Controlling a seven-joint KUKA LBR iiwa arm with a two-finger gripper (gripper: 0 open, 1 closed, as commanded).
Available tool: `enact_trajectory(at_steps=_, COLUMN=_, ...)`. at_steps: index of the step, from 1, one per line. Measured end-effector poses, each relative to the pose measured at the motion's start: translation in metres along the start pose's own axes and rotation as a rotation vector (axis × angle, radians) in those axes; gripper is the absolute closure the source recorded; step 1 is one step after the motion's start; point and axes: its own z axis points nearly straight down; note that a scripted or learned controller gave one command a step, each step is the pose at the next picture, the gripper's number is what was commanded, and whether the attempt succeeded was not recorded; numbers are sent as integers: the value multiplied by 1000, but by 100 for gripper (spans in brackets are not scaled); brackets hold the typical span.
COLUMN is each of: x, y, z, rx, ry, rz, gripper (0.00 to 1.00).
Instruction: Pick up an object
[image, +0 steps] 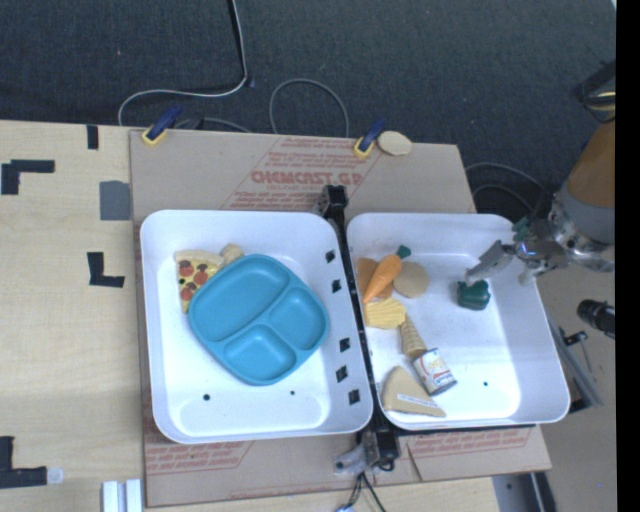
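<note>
Camera view is showing the gripper (497, 262) hanging over the right bin (520, 330) with fingers spread, grasping nothing. A small green object (473, 294) is sitting just beneath it, apart from the carrot (381, 275).

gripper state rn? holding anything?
Gripper: over the right bin, just above the green toy. Open or shut cannot be told; nothing visibly held.

bins 2 (160, 300) | blue divided plate 1 (258, 318) | carrot 1 (382, 276) | pizza slice 1 (194, 272) | green toy 1 (473, 294)
</note>
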Motion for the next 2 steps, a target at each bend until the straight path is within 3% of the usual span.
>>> enact_trajectory(at_steps=1, x=102, y=26, z=111, rx=-5, ry=-2, rz=1, gripper=0)
enact_trajectory(at_steps=2, x=104, y=94, z=120, rx=8, ry=-3, rz=-5, gripper=0)
